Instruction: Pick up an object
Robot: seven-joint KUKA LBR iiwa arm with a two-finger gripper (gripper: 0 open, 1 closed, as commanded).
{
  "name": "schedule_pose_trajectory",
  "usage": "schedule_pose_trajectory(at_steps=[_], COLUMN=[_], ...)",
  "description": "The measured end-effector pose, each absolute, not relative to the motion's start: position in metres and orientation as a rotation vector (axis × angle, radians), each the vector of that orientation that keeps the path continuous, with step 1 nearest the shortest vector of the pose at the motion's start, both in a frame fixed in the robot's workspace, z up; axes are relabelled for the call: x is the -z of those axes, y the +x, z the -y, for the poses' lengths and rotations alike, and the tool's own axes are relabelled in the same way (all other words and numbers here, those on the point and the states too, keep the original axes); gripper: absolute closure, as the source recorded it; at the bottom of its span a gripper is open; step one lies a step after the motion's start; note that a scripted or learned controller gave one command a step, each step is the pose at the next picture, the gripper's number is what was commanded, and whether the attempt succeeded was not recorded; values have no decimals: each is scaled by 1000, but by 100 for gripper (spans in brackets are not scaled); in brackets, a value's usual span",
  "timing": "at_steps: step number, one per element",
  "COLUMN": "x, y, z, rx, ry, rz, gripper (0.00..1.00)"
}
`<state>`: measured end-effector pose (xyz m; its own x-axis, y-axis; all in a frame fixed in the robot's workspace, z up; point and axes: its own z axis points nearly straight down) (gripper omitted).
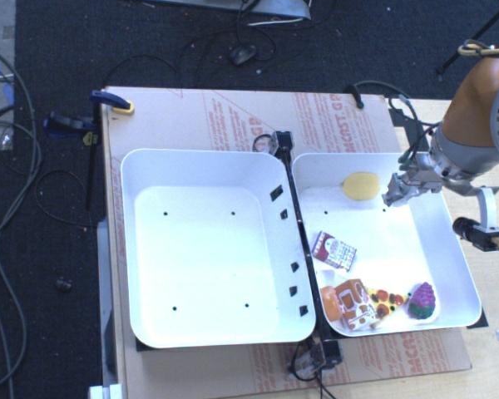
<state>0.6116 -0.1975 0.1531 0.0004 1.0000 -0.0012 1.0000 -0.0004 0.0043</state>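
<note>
Claw [397, 191], jaw state indiscernible, poised in right bin [449, 231] just beside lemon [361, 185]: centre over fruit, descend straight, close on widest girth

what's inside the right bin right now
The right bin holds a yellow lemon, a small red carton, an orange box, small colourful pieces and purple grapes. Anything beneath the orange box is hidden.

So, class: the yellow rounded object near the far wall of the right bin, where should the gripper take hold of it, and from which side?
Probably from straight above, closing across the narrower middle of the yellow object. It lies alone, apart from the gripper beside it, but close to the right bin far wall, which would crowd a sideways approach.
</note>
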Motion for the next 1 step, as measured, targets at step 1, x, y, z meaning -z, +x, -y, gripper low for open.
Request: schedule_pose_trajectory(at_steps=[1], x=[-214], y=[616], z=[192], rx=[-5], ry=[2217], rz=[-2219], gripper=[100])
